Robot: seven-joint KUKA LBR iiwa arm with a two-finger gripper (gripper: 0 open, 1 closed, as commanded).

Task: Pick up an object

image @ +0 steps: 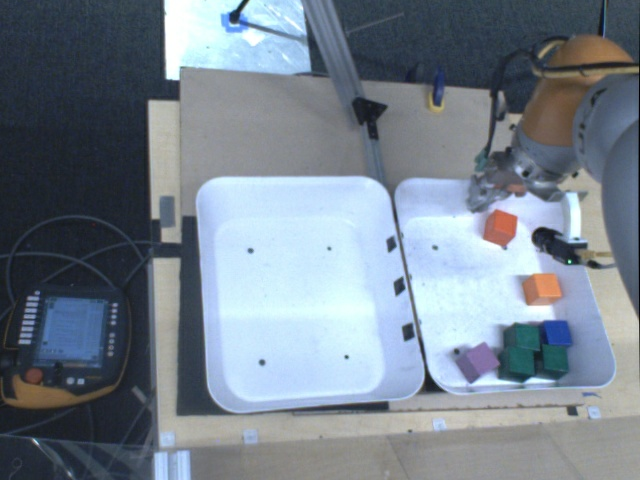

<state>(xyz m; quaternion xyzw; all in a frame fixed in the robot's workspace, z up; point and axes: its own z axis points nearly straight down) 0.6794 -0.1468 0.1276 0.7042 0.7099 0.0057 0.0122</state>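
Near edge of tabletop (300, 438): pale wood, small white tags along the rim. Near left, off the tabletop, on dark carpet (70, 88): teach pendant (65, 346), orange-trimmed, screen lit, cables looped round it.

Two white bins side by side on a dark mat. Left bin (215, 268): four small dark dots on its floor. Right bin (440, 298) holds all blocks, counted:
- purple block (478, 361), one, near left corner of the cluster, turned at an angle to the bin wall.
- green blocks (522, 353), apparently two or three, packed together at near right; exact count unclear.
- blue block (557, 333), one, touching the green ones on their far right side.
- orange block (542, 288), one, lighter orange, alone by the right wall, mid-depth.
- red-orange block (500, 228), one, farther in, tilted with a corner toward the near side; roughly cubic, no clear long axis.

Hand (490, 193) at far end of right bin, just beyond and left of the red-orange block; nothing seen between its fingers, cannot tell whether spread or closed. Grey arm (600, 118) with orange band entering from right.

Far: brown board (280, 118), slanted grey pole (335, 43), bright floor patch (235, 18) with blue mark.
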